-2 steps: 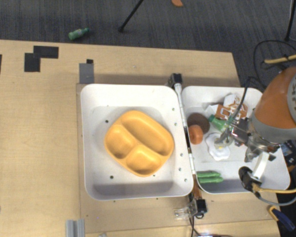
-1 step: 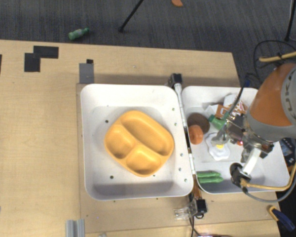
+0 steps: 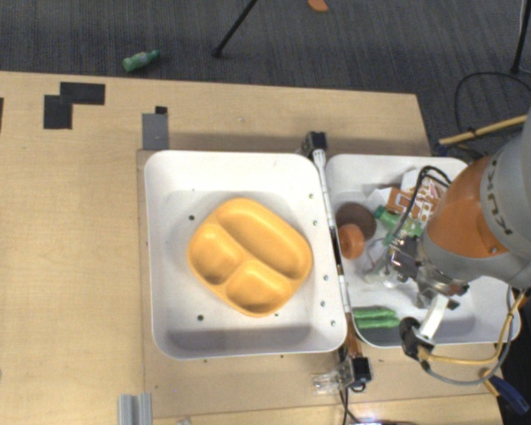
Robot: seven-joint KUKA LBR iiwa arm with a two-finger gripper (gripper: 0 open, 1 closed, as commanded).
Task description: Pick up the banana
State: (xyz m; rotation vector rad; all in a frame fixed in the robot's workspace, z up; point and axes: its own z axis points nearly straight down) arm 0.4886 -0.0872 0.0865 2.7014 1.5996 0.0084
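We cannot tell the fingers' state; they hang over the right shallow white bin, presumably seeking the banana.

We saw a pale wooden worktop filling most of the view, with dark carpeted floor beyond its far edge. Two shallow white bins sat on it side by side, touching along a shared edge: the left bin and the right bin. Black patches marked the worktop near its far left corner, and a small grey bracket stood just beyond the left bin's far corner. On the floor lay a small green object, an orange scrap and a thin dark rod running aslant.
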